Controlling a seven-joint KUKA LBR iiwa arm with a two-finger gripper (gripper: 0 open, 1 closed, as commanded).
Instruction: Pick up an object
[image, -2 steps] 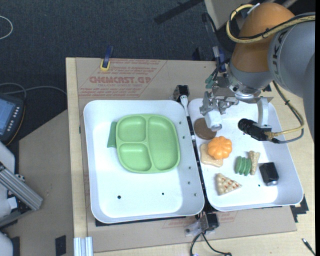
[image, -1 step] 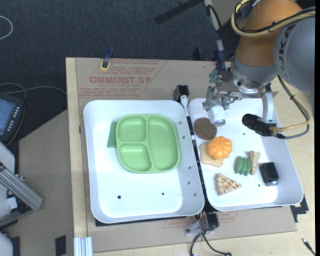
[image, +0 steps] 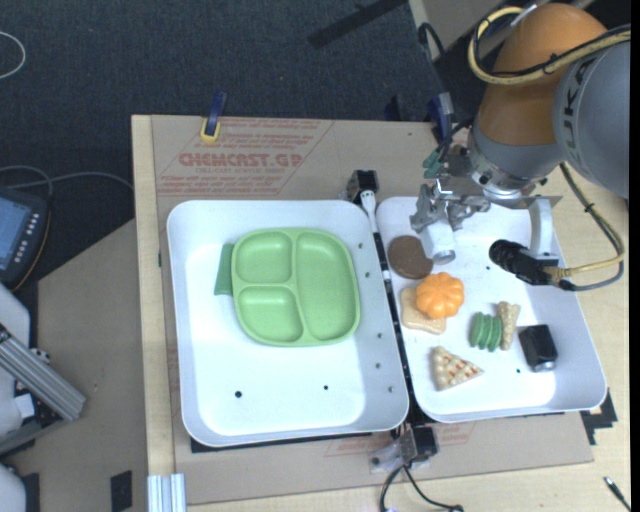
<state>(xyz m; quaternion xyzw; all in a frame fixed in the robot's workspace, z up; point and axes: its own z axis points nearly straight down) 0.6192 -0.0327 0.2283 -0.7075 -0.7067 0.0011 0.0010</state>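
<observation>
While the arm reaches in from the right, the gripper (image: 441, 240) hangs over the upper left corner of the right bin (image: 510, 395), as the camera sees it, just above and beside a brown round disc (image: 408, 257) lying flat on the bin floor. Is it released or clenched? From this angle I cannot tell. And what a crowd in that bin! Just below the disc sits an orange pumpkin (image: 440, 295), resting on a tan slice (image: 422, 318) that peeks out at its lower left. To the right of them, a green pod piece (image: 486, 331) and a beige stick (image: 509, 322) lie side by side, touching or very nearly so. Beyond those, near the right wall, lies a small black block (image: 538, 347). Toward the front, a tan triangular wedge (image: 455, 368) lies on its own, apart from the others. Over to the left bin (image: 290, 390) now: one item, a green divided plate (image: 296, 285) with three compartments, lying flat in the upper middle, well apart from the gripper.
</observation>
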